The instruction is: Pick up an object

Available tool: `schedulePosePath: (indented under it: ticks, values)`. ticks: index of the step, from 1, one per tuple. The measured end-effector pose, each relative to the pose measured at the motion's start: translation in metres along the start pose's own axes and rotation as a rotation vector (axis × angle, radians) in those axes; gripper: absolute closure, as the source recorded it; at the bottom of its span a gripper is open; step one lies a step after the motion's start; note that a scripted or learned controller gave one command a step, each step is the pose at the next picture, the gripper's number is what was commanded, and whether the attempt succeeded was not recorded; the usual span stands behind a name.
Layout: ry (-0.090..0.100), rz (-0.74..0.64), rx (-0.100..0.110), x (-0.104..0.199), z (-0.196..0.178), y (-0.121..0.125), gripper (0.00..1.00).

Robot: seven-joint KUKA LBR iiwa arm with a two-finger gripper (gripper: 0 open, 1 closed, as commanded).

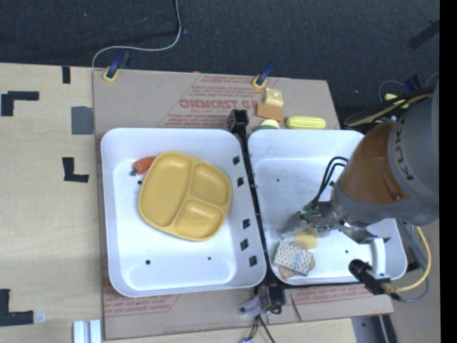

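1. Camera view, left bin: a yellow divided plate lies in it, with a small orange item tucked at the plate's upper-left edge.
2. Right bin: a patterned packet and a small yellow block lie near its front wall.
3. The hand sits low, just above the yellow block; how far it is open cannot be told, and nothing visibly sits in it.
4. Judged step: closing in for a grasp. The next move calls for settling squarely over the block, then closing and lifting.
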State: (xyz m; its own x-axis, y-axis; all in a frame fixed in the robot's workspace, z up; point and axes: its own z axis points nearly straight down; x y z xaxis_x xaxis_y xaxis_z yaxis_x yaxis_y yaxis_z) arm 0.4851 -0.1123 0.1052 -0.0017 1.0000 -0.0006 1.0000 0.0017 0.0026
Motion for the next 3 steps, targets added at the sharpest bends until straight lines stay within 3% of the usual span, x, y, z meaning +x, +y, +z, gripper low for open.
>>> schedulePosePath:
  ticks: [1,2,3]
  values:
    - [0.002,-0.001,0.001,0.001,-0.009,0.000,1.00]
    - [0.002,-0.001,0.002,0.001,-0.009,0.000,0.00]
    - [-0.002,0.003,0.001,0.006,0.020,-0.001,0.00]
